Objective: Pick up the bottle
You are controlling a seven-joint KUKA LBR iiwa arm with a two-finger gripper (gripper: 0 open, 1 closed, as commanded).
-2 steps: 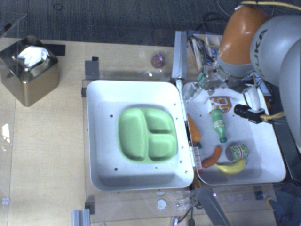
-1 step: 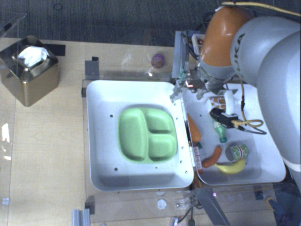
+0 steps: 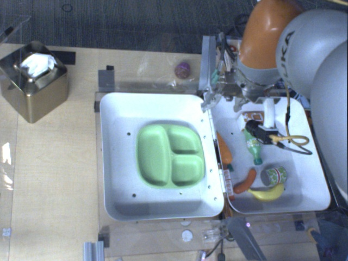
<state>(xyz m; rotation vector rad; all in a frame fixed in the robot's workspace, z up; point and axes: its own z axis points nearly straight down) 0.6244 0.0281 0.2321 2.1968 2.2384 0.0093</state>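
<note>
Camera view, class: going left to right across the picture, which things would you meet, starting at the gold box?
Gold box → green divided tray in the left bin → carrot → sausage → green bottle → can in the right bin.

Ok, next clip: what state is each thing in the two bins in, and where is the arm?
green bottle: lying on its side in the right bin, not held.
banana: lying flat near the front wall.
sausage: lying beside the banana.
carrot: lying by the left wall.
can: lying tipped over.
green tray: flat, right side up, in the left bin.
arm: over the right bin's back.
</note>
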